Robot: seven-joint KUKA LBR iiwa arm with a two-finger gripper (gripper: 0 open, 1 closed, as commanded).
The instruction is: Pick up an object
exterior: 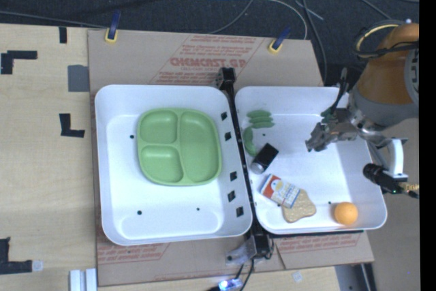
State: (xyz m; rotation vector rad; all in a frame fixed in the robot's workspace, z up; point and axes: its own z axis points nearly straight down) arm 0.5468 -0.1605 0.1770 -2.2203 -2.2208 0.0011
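Hovering empty over the right bin [354, 167], fingers' gap unclear, the gripper [317, 141] must descend onto something below-left.

My arm [388, 78] comes in from the right, orange band up top and the grey wrist section angling down and to the left from there. My gripper [319, 141] sits at the low end of it, pointing down-left, dark and kinda blurry at the tip. Nothing is sitting between the tips as far as I can see. Off to the lower right of the wrist there's a white bracket [394, 159] with a black bit hanging under it, all part of me, sticking out away from the gripper side.
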